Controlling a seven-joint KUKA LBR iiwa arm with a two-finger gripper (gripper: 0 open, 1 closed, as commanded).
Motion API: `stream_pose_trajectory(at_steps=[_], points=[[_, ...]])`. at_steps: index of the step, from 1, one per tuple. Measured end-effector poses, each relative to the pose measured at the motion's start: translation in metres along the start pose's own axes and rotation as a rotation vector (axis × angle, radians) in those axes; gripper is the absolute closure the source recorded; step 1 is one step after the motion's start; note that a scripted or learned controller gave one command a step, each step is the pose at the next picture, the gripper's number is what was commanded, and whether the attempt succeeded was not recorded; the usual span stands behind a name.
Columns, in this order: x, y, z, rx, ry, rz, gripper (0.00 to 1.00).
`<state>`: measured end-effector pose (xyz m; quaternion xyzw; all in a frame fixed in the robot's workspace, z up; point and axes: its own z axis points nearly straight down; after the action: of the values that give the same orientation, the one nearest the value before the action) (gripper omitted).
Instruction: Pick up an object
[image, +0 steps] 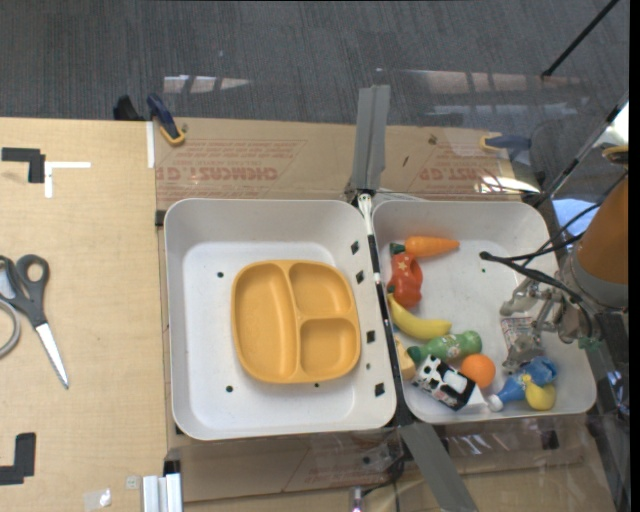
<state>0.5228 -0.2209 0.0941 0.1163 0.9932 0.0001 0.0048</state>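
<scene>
L bin (190, 330): yellow divided plate (296, 321) noted. R bin (470, 215): carrot (432, 244), banana (420, 324), orange (479, 370) etc. seen. Hand (522, 322) was poised above; grip state undetermined.

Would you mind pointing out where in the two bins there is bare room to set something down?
The left bin has bare floor all around the yellow divided plate. In the right bin, a bare patch lies between the carrot, the banana and the gripper. Its front is crowded with toys, from the cow to the blue and yellow toy.
</scene>
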Motion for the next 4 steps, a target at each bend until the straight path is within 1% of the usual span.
stream_pose_trajectory(at_steps=[1,2,3,4], points=[[0.045,0.045,-0.006,0.001,-0.029,-0.064,0.00],[-0.007,0.122,0.002,0.000,0.006,-0.137,0.00],[-0.095,0.136,0.002,0.001,0.005,-0.095,0.00],[-0.036,0.114,0.002,0.001,0.006,-0.023,0.00]])
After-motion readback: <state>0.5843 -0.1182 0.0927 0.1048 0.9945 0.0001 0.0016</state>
